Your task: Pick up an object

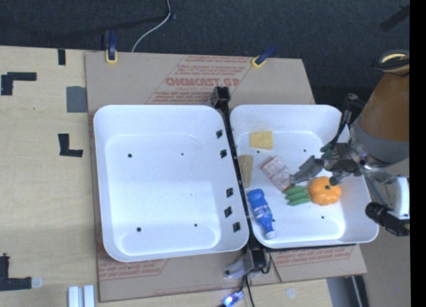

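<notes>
The gripper (318,168) hangs low over the right bin (303,114), its two dark fingers spread apart with nothing between them; one finger (305,168) stretches toward the bin's middle, the other (339,166) sits nearer the wrist. Just below it, and apparently a touch toward the arm's side, lies the orange toy pumpkin (325,191), with a green pod-shaped piece (297,196) touching its left flank. The pumpkin is round, so no long axis governs the grasp; the pod runs roughly left to right. My judgement: the nearest pick is the pumpkin, needing a small shift toward the bin's front edge and a drop. Farther out lie a pinkish wrapped packet (275,171), a yellow sponge-like block (261,140), a tan wedge (245,168) and a blue bottle (260,212) by the dividing wall. The arm (388,116) reaches in from the right, wrist bent down over the bin, orange band above
</notes>
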You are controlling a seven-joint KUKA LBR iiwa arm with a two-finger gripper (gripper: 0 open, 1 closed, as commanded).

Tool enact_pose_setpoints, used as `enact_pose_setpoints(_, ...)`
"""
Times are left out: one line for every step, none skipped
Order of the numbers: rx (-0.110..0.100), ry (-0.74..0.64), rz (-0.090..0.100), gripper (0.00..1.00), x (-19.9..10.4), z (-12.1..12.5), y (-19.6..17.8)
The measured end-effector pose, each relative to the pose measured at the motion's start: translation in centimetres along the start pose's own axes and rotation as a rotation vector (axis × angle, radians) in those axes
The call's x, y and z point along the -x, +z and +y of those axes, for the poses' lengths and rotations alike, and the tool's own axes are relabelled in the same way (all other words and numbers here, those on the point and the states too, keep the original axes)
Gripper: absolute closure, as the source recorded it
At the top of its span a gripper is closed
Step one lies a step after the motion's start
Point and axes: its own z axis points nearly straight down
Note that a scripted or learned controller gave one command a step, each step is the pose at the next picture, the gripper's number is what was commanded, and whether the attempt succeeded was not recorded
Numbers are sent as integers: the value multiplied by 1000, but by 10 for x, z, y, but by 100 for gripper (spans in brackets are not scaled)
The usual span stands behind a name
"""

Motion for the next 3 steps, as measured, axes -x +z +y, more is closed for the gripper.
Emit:
enact_pose_setpoints(-12, 1, 3, 0, 0, -5, 109)
enact_pose_setpoints(-6, 1, 3, 100, 0, -3, 95)
enact_pose_setpoints(17, -10, 1, 100, -80, 11, -67)
